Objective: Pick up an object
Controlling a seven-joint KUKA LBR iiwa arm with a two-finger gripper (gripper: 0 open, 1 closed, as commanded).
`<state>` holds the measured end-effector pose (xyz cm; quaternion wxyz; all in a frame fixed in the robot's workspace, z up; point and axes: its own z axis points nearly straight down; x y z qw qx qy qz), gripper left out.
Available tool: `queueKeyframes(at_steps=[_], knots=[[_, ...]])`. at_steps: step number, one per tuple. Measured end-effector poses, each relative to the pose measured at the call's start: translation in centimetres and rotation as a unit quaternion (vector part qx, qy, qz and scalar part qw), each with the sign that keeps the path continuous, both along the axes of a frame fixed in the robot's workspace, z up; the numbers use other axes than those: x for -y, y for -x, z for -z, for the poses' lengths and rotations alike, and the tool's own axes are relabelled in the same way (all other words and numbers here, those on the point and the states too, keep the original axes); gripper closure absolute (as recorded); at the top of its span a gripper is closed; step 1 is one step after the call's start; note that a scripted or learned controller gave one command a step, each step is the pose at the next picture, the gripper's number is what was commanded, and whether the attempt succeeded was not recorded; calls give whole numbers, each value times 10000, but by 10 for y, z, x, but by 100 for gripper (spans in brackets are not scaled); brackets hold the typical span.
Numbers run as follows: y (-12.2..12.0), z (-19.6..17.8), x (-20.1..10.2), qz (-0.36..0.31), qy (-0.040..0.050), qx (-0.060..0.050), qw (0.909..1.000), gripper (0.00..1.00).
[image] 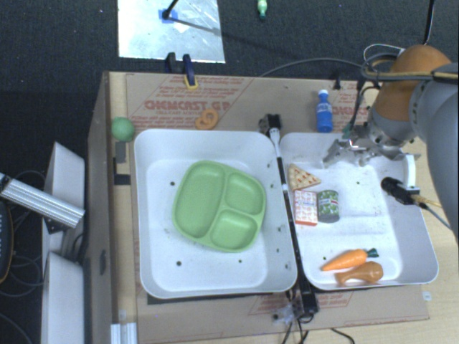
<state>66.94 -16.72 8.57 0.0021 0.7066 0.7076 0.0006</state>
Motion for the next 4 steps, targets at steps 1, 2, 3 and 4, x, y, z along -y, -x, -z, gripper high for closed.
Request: queueKeyframes(at_steps=[1, 2, 3, 4], knots=[[5, 1, 7, 0, -1, -5, 10000, 0], [0, 0, 10, -11, -4, 1, 10000, 0], [0, 0, 16, -3, -1, 1, 10000, 0], [0, 0, 23, -2, -1, 1, 10000, 0]])
